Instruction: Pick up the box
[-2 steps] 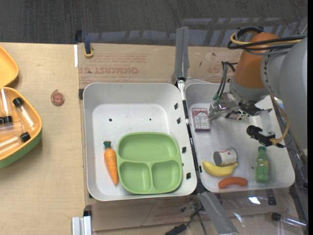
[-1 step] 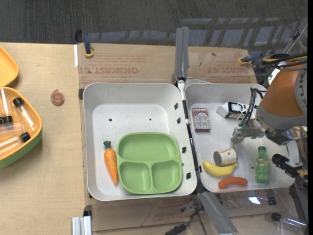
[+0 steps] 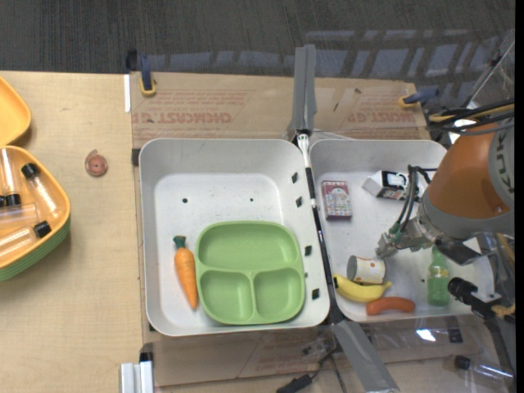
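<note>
The box [image 3: 336, 200] is small and reddish-pink with a printed face. It lies flat in the right bin [image 3: 360, 158], near that bin's left wall. My gripper [image 3: 391, 241] hangs over the middle of the right bin, to the right of the box and nearer the front, apart from it. It sits just above a small white cup [image 3: 366, 268]. Nothing shows in the gripper.
The right bin also holds a white and black object [image 3: 385, 184], a banana [image 3: 360, 289], a red sausage-shaped item [image 3: 391, 305] and a green bottle [image 3: 439, 282]. The left bin [image 3: 164, 187] holds a green divided plate [image 3: 250, 273] and a carrot [image 3: 187, 273].
</note>
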`<state>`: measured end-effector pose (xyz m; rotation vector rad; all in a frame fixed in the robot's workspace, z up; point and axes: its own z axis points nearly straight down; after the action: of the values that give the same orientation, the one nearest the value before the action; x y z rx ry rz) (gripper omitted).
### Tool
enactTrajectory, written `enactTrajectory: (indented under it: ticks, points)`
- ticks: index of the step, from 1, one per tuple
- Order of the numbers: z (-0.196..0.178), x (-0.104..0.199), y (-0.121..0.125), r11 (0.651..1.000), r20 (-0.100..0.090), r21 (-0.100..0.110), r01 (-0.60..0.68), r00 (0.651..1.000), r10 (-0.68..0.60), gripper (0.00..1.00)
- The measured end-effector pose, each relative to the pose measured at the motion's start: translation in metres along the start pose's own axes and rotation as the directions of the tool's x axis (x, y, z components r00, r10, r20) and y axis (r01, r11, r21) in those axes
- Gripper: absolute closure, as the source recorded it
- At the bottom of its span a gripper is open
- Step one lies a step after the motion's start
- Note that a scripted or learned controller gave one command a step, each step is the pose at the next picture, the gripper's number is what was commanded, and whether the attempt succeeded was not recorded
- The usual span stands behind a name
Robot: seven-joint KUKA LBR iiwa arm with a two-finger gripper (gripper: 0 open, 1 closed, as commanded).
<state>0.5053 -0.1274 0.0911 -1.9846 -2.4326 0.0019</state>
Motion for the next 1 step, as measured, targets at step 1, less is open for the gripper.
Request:
enactTrajectory:
  ticks: [1]
  points:
    - [0.0001,0.0344,-0.0222,0.999,0.0,0.0,-0.043,0.999,0.043,1.0]
